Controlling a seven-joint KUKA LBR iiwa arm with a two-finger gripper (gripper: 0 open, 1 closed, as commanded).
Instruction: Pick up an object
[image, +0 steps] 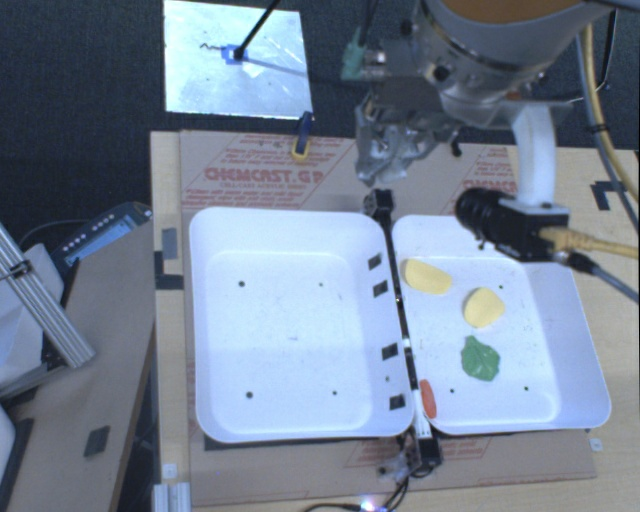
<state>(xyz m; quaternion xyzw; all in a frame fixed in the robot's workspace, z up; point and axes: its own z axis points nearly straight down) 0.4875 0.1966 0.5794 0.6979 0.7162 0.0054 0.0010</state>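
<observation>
From my remote station I log the right bin (570, 400) holding two yellow pieces (427, 277) (484, 307), a green piece (480, 359) nearer the front, and a small orange piece (428, 399) against the divider beside the left bin (215, 330). I see the gripper (385, 165) above the bins' far edge, near the divider; I cannot tell its state.

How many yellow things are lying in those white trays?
2, both in the right bin. One yellow piece lies near the divider toward the far side; the other yellow piece sits just right of it, above a green object. The arm may hide more.
</observation>
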